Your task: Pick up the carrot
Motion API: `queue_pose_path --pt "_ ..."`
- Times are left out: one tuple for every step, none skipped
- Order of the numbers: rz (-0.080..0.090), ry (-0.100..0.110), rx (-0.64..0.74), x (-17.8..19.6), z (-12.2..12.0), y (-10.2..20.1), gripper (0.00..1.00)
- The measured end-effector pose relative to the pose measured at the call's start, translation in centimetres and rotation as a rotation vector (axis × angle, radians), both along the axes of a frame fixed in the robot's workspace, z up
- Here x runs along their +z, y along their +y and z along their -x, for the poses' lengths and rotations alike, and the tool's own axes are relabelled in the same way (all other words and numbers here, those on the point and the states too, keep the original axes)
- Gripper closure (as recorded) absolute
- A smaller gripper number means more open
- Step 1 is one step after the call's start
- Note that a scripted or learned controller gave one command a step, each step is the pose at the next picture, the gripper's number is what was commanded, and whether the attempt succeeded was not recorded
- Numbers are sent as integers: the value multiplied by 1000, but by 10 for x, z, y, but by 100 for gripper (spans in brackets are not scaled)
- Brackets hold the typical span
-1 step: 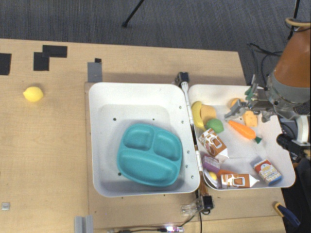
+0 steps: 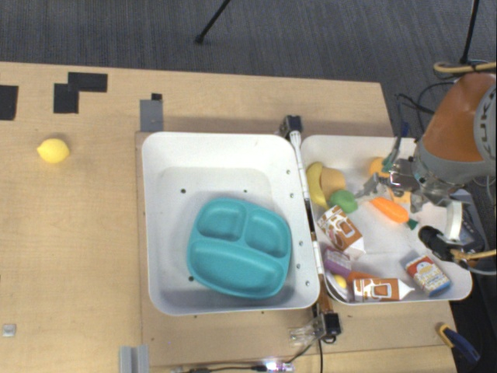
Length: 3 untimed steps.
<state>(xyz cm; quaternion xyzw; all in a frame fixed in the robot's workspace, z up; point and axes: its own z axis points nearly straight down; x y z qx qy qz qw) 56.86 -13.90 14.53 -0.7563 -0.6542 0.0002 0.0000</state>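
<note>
The carrot (image 2: 389,210) lies just below the gripper (image 2: 394,183), its long axis slanting away from the arm, and whether the gripper is clenched cannot be told.

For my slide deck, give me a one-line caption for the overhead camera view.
KUKA arm's claw poised just above the carrot in the cluttered right bin; teal tray in left bin.
</note>
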Motion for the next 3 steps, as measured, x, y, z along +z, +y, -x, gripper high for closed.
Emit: queue_pose_path --pt "0 -2 -71 -61 -9 -30 0" --pt "0 -7 -69 -49 -10 -29 100" --pt "-1 -5 51 74 -27 64 100"
